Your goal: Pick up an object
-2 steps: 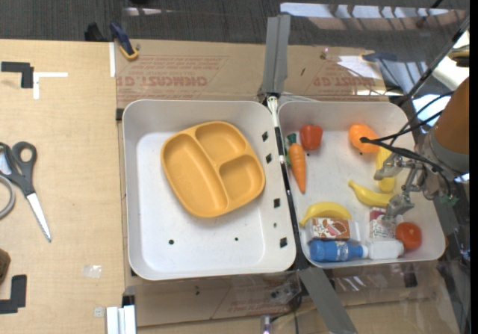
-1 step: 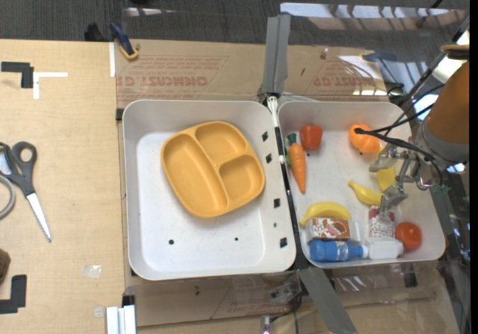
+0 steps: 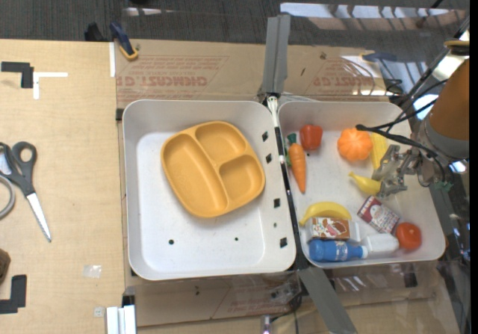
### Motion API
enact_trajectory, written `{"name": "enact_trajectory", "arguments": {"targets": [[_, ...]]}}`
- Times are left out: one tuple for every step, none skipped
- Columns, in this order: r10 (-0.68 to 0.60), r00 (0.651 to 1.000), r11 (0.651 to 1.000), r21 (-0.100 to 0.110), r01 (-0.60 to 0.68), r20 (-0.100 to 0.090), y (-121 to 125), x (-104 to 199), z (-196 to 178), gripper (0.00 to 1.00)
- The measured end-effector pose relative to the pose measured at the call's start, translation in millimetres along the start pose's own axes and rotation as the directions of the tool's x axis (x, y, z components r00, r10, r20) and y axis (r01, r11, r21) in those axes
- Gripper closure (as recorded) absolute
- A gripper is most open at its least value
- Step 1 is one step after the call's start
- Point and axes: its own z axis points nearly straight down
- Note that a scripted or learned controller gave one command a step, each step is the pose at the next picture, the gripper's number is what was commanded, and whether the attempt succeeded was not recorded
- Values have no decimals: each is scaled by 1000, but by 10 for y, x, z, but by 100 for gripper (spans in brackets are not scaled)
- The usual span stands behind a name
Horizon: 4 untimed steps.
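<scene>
The bottle [image 3: 340,251] lies nearest the camera, on its side along the 6 o'clock wall of the right bin [image 3: 429,209]: blue body, white cap end pointing to 3 o'clock. Touching it at 12 o'clock is a small box [image 3: 329,229], with a banana [image 3: 326,211] arched over the box.

At 3 o'clock from the bottle sit a tomato [image 3: 408,235] and, just beside it at 10 o'clock, a red packet [image 3: 377,215]. Along the bin's 9 o'clock side lie a carrot [image 3: 298,165] and, at its 12 o'clock end, a pepper [image 3: 311,137]. An orange [image 3: 354,144] sits near the 12 o'clock wall. The left bin [image 3: 142,198] holds a yellow divided plate [image 3: 213,167].

The gripper [image 3: 392,175] hangs low over the right bin, entering from 3 o'clock. Its tips are down at a second, smaller banana [image 3: 365,182], which lies between the orange and the packet. Whether the jaws are spread or closed cannot be told, and no object is visibly held.

Handling judgement: this banana is the likeliest target. It appears to be a light, rigid plastic toy with a smooth, curved skin, so it may slip or roll. Grip it across the narrow width at mid-length, jaws square to the curve. The packet close by at 5 o'clock could foul one finger.
</scene>
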Motion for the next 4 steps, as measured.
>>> {"name": "enact_trajectory", "arguments": {"targets": [[0, 1000, 1000, 0, 0, 0, 2, -1, 0, 0], [76, 997, 997, -3, -76, -10, 453, -149, 150, 0], [172, 985, 985, -2, -172, -13, 439, 221, 154, 0], [250, 968, 968, -1, -250, -12, 437, 566, 148, 0]]}}
